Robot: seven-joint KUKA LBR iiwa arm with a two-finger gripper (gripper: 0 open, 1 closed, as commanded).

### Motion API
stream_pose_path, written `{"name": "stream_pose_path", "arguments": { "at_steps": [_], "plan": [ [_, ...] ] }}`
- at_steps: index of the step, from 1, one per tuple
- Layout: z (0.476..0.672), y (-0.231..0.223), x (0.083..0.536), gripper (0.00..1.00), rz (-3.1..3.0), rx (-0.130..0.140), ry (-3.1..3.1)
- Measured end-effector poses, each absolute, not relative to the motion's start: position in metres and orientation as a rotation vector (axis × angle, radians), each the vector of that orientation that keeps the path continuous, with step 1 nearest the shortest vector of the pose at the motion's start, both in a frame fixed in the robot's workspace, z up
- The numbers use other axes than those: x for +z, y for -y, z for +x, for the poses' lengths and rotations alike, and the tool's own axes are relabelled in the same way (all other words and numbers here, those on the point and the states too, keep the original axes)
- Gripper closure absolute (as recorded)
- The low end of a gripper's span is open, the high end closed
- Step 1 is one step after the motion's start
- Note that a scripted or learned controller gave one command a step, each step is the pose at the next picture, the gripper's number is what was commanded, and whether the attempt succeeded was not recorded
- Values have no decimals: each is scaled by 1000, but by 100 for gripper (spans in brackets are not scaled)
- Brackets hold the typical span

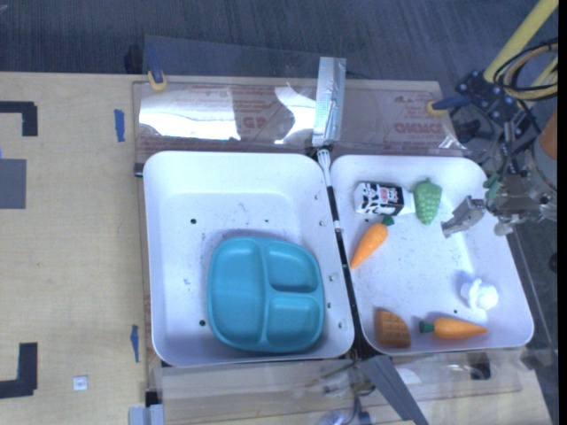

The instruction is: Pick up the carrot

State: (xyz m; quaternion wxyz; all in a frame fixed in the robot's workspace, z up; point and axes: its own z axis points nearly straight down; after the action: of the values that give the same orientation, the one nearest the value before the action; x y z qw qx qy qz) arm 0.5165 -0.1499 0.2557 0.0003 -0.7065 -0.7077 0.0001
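While the claw (485, 212) is hovering at the right bin's (509, 264) right rim, its fingers appear to be standing parted with nothing between them. One carrot (369, 243) is lying tilted just below the milk carton (379, 198), by the bin's left wall; a second carrot (456, 328) is resting further below, beside a waffle-like toy (392, 327). Both are looking like light, stiff, smooth plastic, likely slippery; gripping across the thick orange middle seems best. A green bumpy toy (428, 201) and a white object (478, 292) are sharing that bin. The left bin (177, 193) is carrying a teal divided plate (265, 295).
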Motion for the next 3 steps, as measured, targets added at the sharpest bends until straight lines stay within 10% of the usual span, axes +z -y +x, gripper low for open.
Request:
{"name": "stream_pose_path", "arguments": {
  "at_steps": [1,3],
  "plan": [
    [569,64,257,0,-2161,-4,2281],
    [589,104,88,0,-1983,-7,2447]
  ]
}}
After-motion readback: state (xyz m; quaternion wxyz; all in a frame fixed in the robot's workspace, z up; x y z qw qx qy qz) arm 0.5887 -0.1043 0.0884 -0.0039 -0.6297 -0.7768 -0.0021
